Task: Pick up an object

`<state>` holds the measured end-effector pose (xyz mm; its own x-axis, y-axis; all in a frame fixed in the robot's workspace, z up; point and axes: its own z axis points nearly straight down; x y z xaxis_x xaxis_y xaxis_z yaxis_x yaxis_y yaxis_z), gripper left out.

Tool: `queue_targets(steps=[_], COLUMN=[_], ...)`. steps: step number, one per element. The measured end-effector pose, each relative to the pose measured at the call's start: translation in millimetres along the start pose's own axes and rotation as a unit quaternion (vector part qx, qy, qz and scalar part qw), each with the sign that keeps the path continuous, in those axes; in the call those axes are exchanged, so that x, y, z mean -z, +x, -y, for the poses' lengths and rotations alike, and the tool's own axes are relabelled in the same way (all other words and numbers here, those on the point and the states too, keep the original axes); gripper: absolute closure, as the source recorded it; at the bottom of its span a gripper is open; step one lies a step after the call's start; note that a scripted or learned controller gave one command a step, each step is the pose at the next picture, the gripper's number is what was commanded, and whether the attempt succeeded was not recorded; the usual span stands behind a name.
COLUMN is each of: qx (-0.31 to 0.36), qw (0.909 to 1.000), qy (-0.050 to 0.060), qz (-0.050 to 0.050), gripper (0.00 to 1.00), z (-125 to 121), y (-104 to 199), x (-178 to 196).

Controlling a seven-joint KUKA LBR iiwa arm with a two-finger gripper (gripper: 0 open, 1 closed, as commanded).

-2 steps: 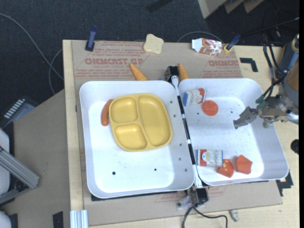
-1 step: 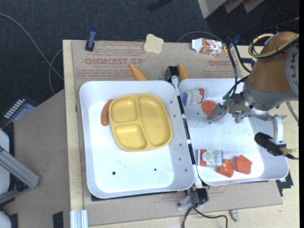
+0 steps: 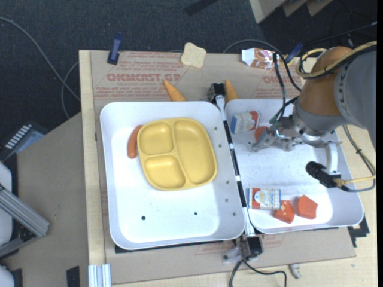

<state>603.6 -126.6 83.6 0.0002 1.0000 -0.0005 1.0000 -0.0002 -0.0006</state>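
My gripper is low in the upper part of the right bin, reaching in from the right below the orange band. A small red object lies right at its tip, partly hidden, and whether it is gripped I cannot tell. A small white and blue carton stands just to the left of the gripper. Near the bin's front lie a flat white carton and two red pieces.
The left bin holds a yellow divided plate with an orange sausage beside it. Behind the bins lie a bread slice, a carrot, a blue clip and a packet. Cables trail by the arm.
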Motion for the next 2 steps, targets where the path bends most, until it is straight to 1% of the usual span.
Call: queue_targets(steps=[1, 2], qx=[0.000, 0.001], qw=[1.0000, 1.0000], qy=[0.001, -0.001], qz=[-0.001, 0.000], gripper=[0.00, 0.00], z=[66, 10], y=[1, 21], x=[1, 1])
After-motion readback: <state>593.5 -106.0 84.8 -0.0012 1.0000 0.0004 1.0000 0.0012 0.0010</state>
